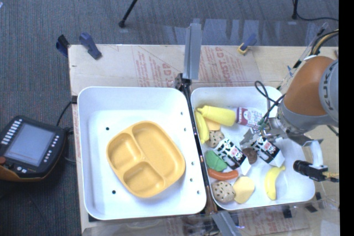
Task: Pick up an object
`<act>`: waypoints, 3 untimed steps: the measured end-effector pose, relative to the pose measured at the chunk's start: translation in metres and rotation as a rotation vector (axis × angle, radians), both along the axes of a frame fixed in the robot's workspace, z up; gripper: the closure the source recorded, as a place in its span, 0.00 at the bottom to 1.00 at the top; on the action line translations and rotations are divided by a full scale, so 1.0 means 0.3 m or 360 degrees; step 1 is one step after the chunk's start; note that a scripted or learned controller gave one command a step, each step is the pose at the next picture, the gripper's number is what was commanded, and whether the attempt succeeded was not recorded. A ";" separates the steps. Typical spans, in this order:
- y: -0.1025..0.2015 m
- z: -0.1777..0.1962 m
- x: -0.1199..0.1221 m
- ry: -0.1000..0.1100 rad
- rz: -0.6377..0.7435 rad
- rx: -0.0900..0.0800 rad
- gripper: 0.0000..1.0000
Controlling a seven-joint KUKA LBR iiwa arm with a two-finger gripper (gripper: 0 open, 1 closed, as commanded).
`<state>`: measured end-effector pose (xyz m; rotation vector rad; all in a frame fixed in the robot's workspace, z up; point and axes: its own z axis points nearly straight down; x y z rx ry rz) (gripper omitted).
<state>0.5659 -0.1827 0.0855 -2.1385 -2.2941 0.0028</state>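
Bench (pixel 138 66) surface of pale board is observed bearing two shallow white bins side by side. Positions are given relative to the yellow compartment plate (pixel 145 158), a smooth moulded tray with three recesses, which is seated near the middle of the left bin (pixel 91 119). Wide bare floor is left around the plate on all sides, up to the bin's rounded walls.

To the right of the plate, past the shared divider, the right bin (pixel 298 192) is seen crowded. Nearest the camera, a speckled cookie (pixel 223 191) and a pale yellow wedge (pixel 244 189) are noted by the front wall, with a curved banana (pixel 271 182) further right. Slightly farther back, an orange hot dog (pixel 223 174), a green rounded piece (pixel 216 161) and a cow-patterned carton (pixel 229 152) are packed close together. Little open room is left among them.

Gripper (pixel 259 138) is placed over a second cow-patterned carton (pixel 267 148), right of the first. Whether the fingers are apart or closed cannot be determined.

Farthest back, a smooth yellow squeeze bottle (pixel 217 115) is laid on its side near the rear wall.
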 end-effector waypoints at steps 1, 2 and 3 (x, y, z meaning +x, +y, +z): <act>-0.003 0.035 0.004 -0.0004 -0.0007 0.0001 1.00; 0.235 0.358 0.080 -0.0017 0.0079 -0.0001 1.00; 0.234 0.368 0.073 0.0004 0.0078 0.0001 1.00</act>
